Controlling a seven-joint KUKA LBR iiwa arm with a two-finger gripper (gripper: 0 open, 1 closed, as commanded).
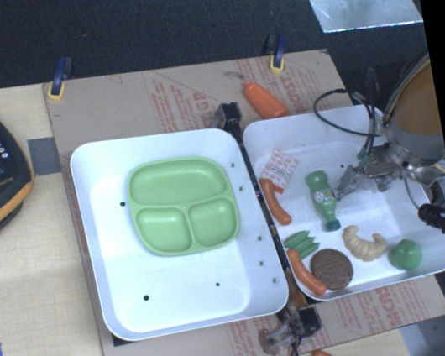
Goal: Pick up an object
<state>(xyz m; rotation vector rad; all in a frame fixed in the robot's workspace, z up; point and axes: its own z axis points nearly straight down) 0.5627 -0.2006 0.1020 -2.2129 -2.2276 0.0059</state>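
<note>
Right bin [443, 266], contents, placed relative to the green bottle [322, 198] lying near its middle:

- Green bottle: small toy, on its side, neck toward the bin's far wall. Likely light, rigid, smooth and prone to roll; best taken across the body, at the midsection.
- Sausage [275, 201]: just left of the bottle, by the bin's left wall.
- Printed packet [280, 165]: up and left of the bottle.
- Green pods [301, 242]: down and left, near.
- Brown patty [331, 268]: below the bottle, with an orange carrot [307, 277] touching its left edge.
- Croissant [364, 243]: down and right, near. Probably light plastic, curved; awkward hold.
- Green pepper [406, 255]: farther down and right.

Tool [350, 184]: just right of the bottle, low over the bin floor. Fingers look spread apart, nothing seen between them; tip close to the bottle, contact not certain.

Left bin [101, 237]: well left of the bottle; holds a green divided plate [183, 204].
</note>
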